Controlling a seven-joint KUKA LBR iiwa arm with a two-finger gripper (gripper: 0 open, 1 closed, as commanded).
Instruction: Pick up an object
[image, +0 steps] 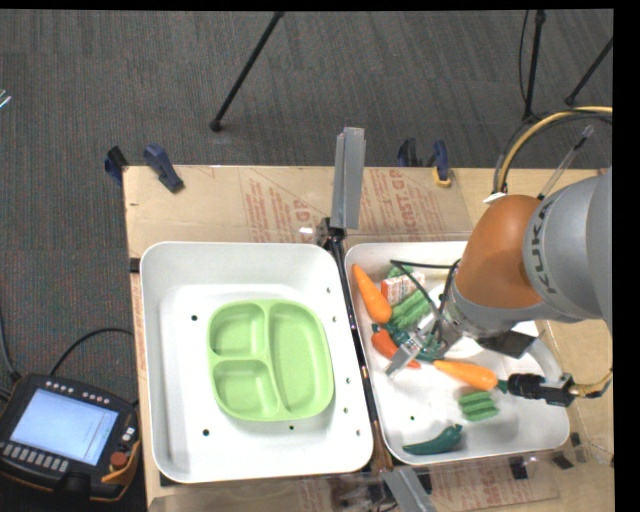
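The right bin (545, 425) holds two carrots (369, 293) (466, 373), plus green toys. Left of it, one green tray (270, 360). The gripper (408, 352) sits between the carrots; whether it is apart or together, I cannot tell.

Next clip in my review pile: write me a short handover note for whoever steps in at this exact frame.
Claw: low in the right bin, among the toys near its left wall. Whether it has closed on anything cannot be told.
Things: right bin holds an orange carrot by the left wall, a second carrot mid-bin, a small ridged green piece, a dark green pepper-like piece at the front, plus other toys crowded under the wrist. Left bin holds a green divided plate.
Done: arm is down at the pile.
Left: confirm a grasp, lift an object.
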